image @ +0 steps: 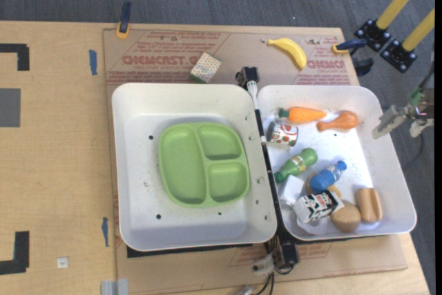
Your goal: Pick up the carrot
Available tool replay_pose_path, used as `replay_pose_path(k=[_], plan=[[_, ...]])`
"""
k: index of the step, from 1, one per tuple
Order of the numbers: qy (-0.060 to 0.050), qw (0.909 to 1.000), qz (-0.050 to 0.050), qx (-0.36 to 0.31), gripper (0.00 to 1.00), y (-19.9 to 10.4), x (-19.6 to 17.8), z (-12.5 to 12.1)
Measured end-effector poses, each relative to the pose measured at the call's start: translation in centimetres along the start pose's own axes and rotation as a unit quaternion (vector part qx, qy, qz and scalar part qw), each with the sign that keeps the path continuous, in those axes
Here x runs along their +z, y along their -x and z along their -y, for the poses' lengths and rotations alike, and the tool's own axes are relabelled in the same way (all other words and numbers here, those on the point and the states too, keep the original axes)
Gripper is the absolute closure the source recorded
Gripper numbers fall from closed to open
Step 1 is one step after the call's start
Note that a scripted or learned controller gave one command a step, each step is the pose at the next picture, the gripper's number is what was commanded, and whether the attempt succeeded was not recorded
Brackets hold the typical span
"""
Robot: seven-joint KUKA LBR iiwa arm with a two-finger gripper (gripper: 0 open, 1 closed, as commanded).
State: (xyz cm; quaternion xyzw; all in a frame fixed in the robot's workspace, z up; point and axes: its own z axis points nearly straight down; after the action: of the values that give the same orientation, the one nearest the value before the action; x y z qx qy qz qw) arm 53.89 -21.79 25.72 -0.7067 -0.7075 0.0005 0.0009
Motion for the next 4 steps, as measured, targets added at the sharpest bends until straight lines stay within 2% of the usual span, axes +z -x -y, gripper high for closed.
replay_pose_path(k=[1,2,3,4], plan=[[0.001,0.9990,-0.001,0.044,0.00,-5.3,3.3,-9.4],[0.005,0.9951,0.001,0.099,0.00,-10.9,14.3,-12.0],[0.001,0.9879,-0.002,0.155,0.00,-10.6,16.8,-9.6],[-0.039,0.9678,-0.008,0.249,0.00,-9.9,16.8,-12.0]])
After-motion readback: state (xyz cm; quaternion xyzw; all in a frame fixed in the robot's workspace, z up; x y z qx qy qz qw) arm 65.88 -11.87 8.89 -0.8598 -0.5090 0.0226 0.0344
